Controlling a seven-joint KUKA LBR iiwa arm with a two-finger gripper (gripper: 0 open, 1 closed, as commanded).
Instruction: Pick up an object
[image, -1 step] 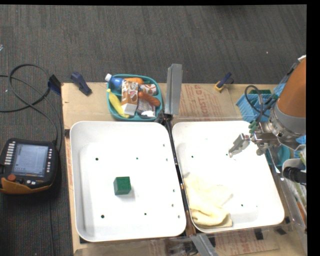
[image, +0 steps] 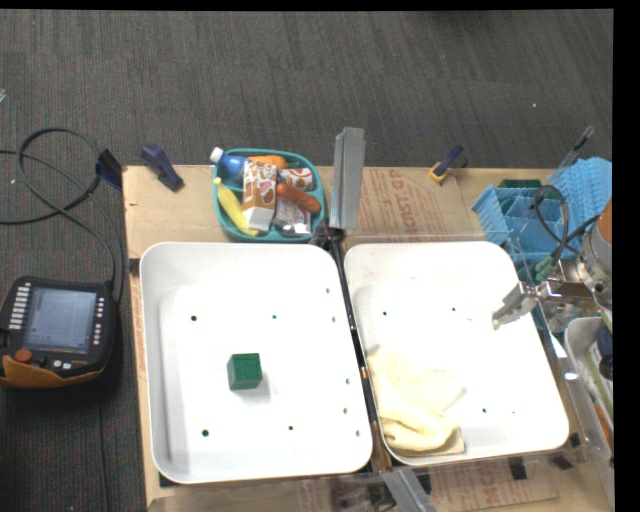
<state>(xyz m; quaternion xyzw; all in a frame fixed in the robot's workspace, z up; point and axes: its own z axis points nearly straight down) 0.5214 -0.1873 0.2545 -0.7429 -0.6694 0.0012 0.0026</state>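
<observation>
A small dark green cube (image: 244, 370) lies in the left white bin (image: 180, 280), a little left of its middle. A crumpled pale yellow cloth (image: 415, 400) rests in the near left corner of the right white bin (image: 430, 270). My gripper (image: 512, 307) hangs over the right bin's right side, reaching in from the right edge of the view. It is well apart from both the cloth and the cube. Nothing shows between its fingers.
A teal tray (image: 232, 222) with several toy food items stands behind the left bin. A grey metal upright (image: 348, 180) rises between the bins at the back. A blue rack (image: 520, 215) sits at the right, and a teach pendant (image: 55, 330) lies on the floor at the left.
</observation>
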